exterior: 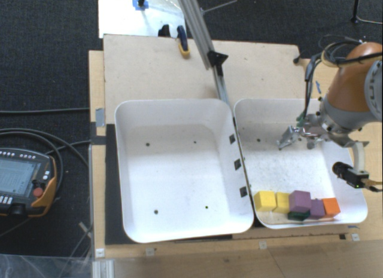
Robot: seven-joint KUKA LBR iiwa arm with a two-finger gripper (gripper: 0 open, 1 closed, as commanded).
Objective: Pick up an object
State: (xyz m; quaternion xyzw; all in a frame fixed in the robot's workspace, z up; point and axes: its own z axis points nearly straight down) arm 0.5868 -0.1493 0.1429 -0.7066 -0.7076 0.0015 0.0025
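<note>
Blocks lie well below the tool, whose state I cannot tell.

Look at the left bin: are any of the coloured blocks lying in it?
No: the blocks all sit in a row along the near edge of the right bin.

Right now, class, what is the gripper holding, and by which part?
Nothing: the gripper hangs over bare bin floor, apart from the blocks along the right bin's near wall.

Grey arm with rounded orange band, black cables looping above, silvery metal end effector
</note>
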